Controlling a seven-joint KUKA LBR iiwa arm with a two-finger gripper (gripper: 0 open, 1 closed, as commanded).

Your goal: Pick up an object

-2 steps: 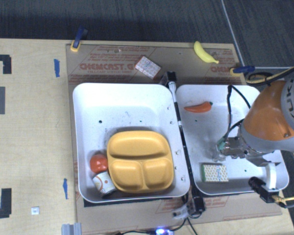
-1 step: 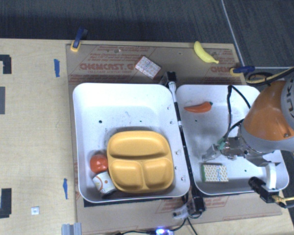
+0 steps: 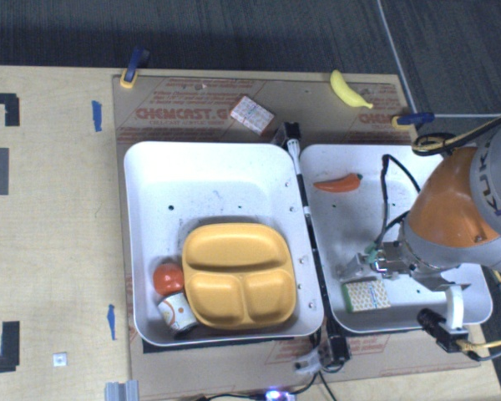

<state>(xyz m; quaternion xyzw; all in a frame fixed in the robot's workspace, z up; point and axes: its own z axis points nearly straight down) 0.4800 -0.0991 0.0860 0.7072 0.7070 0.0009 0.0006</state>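
The pincer point(image 3: 369, 267) is hovering in the right bin point(image 3: 476, 307), just above a patterned card point(image 3: 366, 294); its opening cannot be told. The flat card may be slipping free.

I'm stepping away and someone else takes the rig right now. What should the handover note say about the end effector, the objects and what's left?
End effector: low in the right bin, just above the small patterned card. Whether it is open or shut cannot be judged, and nothing is seen held.
Right bin: orange carrot near the far wall, card near the front wall.
Left bin: yellow divided tray, with a red-orange ball and a small white and orange toy at its left.
Outside the bins: banana and a patterned block on the board behind.
Done: no pick is evident. Left: grasp and lift an object, probably the card.
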